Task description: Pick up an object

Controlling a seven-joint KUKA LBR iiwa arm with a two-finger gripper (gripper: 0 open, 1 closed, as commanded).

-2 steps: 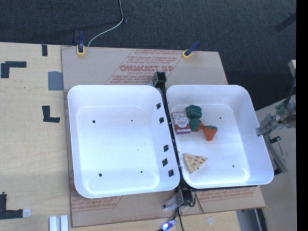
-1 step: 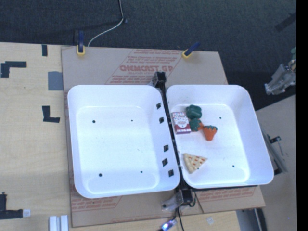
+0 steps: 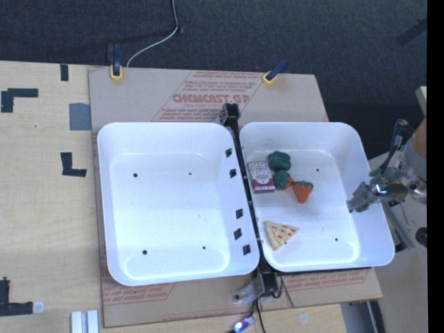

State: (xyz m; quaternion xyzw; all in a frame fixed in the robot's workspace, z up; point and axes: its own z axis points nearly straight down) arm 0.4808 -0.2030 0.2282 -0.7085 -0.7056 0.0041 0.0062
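The gripper (image 3: pixel 361 198) hangs over its bin's near rim, its grasp impossible to tell, and the orange carrot (image 3: pixel 303 190), further inside the bin, looks light, stiff, best pinched across the middle

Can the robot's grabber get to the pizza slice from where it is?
Probably yes. The gripper sits at the right bin's right edge, and the pizza slice lies alone on the bin floor, apart from the other toys, with nothing between.

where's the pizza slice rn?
The pizza slice lies in the right bin, near its front-left corner, apart from the carrot and small box behind it.
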